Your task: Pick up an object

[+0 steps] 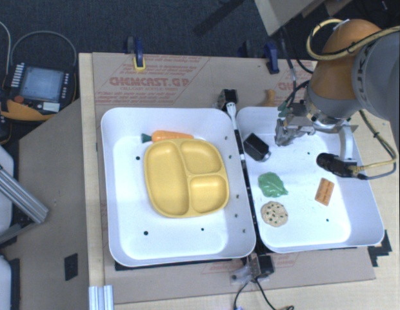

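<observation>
Your gripper (285, 136) hangs over the right bin (361, 228), its opening impossible to judge, so descending blindly risks clipping the black block (256, 146) just beside it instead of straddling it.

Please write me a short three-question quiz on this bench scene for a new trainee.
1. True or false: the yellow divided plate lies in the right bin.
2. Which item lies nearest the cookie? A) the carrot B) the green leaf C) the black block
3. Fill in: the gripper hangs over the ____ bin.

Key: 1. False, it lies in the left bin. 2. B. 3. Right.
</observation>
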